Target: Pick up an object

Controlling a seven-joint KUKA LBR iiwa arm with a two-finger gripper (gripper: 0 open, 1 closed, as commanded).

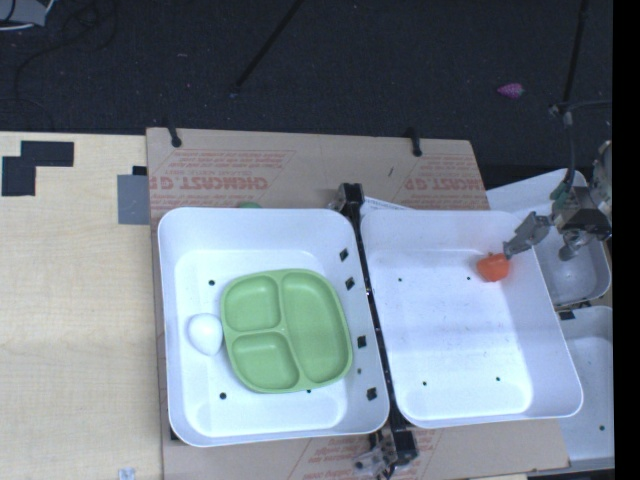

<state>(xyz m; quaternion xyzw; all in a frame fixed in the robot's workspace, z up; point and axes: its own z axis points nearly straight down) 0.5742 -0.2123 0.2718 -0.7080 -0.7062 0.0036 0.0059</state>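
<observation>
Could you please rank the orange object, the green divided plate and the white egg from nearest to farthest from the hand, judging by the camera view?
Measured from the hand at the right bin's far right edge:
1. Orange object, right bin, just beside the hand.
2. Green divided plate, middle of the left bin.
3. White egg, left bin, at the plate's left side.

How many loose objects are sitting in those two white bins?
3. A green divided tray and a white egg-like ball touching its left edge lie in the left bin; a small orange piece lies in the right bin.
</observation>
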